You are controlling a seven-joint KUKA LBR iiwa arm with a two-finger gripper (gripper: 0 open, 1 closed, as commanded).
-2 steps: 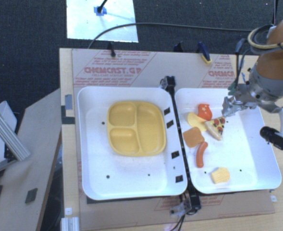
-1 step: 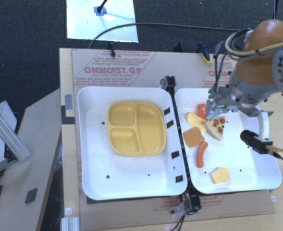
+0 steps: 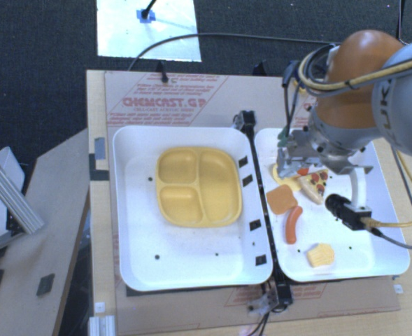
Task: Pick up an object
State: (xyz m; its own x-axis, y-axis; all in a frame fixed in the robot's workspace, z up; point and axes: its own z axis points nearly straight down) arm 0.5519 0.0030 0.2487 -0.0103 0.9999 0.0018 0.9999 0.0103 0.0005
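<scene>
Pizza slice point(image 3: 315, 183) lies in the right bin point(image 3: 377, 247), just beside the claw point(image 3: 288, 168), on its lower-right side in my view. I cannot tell whether the claw is open or holding anything.

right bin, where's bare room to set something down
In the right bin, the near right corner beyond the cheese block is bare. Its middle is crowded: toast, sausage and pizza slice sit close by the hand. The left bin has roomier bare floor around the yellow plate, widest along its near edge.
</scene>
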